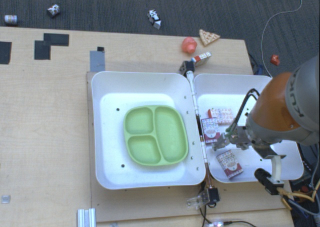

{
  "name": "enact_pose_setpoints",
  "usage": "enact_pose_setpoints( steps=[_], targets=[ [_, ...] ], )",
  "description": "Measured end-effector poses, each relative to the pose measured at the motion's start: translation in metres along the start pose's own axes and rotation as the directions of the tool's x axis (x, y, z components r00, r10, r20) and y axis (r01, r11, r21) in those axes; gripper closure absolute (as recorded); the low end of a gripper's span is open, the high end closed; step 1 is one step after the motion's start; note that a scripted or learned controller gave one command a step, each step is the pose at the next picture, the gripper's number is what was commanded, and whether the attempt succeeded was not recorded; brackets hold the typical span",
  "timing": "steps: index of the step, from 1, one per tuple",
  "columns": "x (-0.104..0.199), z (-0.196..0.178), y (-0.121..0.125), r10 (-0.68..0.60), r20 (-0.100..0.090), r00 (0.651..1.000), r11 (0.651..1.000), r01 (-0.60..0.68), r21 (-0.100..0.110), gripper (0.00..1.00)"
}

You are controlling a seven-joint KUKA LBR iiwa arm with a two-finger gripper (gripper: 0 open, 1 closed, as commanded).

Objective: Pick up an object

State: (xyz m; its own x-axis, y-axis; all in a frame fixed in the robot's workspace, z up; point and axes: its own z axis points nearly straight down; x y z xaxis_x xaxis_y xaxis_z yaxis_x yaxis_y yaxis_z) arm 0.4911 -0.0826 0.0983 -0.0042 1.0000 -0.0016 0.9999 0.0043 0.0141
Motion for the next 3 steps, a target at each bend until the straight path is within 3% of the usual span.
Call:
enact_pose_setpoints(
  steps=[1,2,3],
  targets=[
    [0.001,-0.011,0.002,-0.004,0.0,1.0,1.0,0.004,-0.004,1.0],
    [0.001,-0.01,0.002,-0.004,0.0,1.0,1.0,0.004,-0.004,0.0],
    [-0.001,0.011,-0.003,0.002,-0.001,1.0,1.0,-0.002,0.007,0.0]
  ],
)
